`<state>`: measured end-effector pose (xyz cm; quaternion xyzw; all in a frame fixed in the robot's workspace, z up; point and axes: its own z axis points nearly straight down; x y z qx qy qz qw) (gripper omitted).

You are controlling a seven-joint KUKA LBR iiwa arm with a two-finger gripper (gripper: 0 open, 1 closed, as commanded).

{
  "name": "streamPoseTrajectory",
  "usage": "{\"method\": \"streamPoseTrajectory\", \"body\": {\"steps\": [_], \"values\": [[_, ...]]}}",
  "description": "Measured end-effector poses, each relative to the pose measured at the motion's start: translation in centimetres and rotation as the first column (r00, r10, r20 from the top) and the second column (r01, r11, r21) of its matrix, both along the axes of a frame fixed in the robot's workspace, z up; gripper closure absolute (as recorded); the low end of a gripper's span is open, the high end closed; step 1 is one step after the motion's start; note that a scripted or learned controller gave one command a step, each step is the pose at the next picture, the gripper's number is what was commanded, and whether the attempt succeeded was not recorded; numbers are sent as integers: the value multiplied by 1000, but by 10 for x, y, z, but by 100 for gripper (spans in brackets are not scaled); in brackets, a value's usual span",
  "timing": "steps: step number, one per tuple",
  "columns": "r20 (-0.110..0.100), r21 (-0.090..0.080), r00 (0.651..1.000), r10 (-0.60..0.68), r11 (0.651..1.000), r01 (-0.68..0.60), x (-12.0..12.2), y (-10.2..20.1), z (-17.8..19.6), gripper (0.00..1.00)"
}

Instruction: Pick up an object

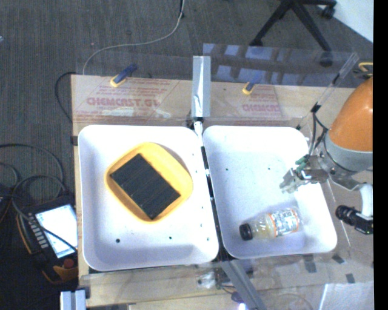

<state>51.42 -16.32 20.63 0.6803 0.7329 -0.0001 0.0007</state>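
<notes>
The desk (145, 100) is a light wooden board carrying two shallow white bins side by side, set on a dark grey carpeted floor (54, 36); a thin cable (130, 43) trails across that carpet and the legs of an office chair (297, 18) show at the top. Two yellow-and-blue clamps (123, 75) sit along the far edge of the desk, where clear sheets bear red print reading "CHEMCAST GP" (124, 102). A handheld screen unit (51, 230) lies on the floor to the left. The left bin (97, 254) holds a yellow dish with a dark ribbed slab (145, 186) on it. The right bin (254, 151) holds a clear plastic bottle (273, 223) with a black cap, lying on its side near the front wall; its label cannot be read. The pincer (295, 180) hangs over the right side of that bin, above and apart from the bottle, with nothing seen between its fingers; how far they are open I cannot tell.
</notes>
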Motion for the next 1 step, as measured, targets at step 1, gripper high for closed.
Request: {"method": "streamPoseTrajectory", "body": {"steps": [1], "values": [[0,0,1000,0,1000,0,0,0,0,0]]}}
